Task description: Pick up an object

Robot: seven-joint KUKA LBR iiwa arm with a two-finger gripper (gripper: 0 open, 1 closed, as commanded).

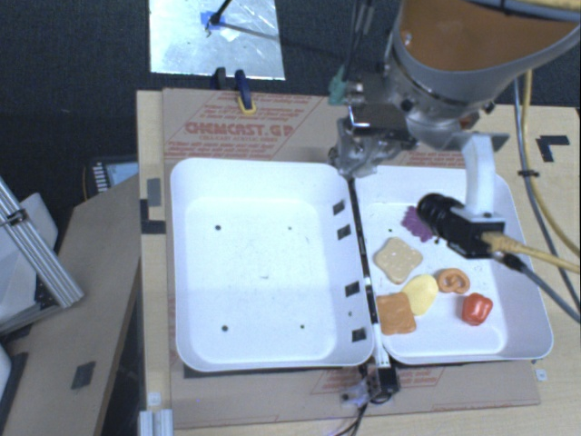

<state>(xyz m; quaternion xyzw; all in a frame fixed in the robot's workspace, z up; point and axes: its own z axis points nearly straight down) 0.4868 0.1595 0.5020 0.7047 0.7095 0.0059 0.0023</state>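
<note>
The right bin (526,271) holds several small toy foods: a purple piece (418,223), a beige toast slice (398,259), a yellow piece (421,293), an orange square (396,314), an orange ring (453,282) and a red piece (477,309). My gripper (358,155) hangs over the back rim, where the two bins meet. It is above and behind the foods, apart from all of them. The arm's grey and orange body hides the right bin's back corner.
The left bin (182,243) lies beside the right one, with a row of black clips (349,260) along their shared edge. A black unit on a white bracket (461,225) with a yellow cable reaches over the right bin. A foil sheet (216,24) lies behind the bench.
</note>
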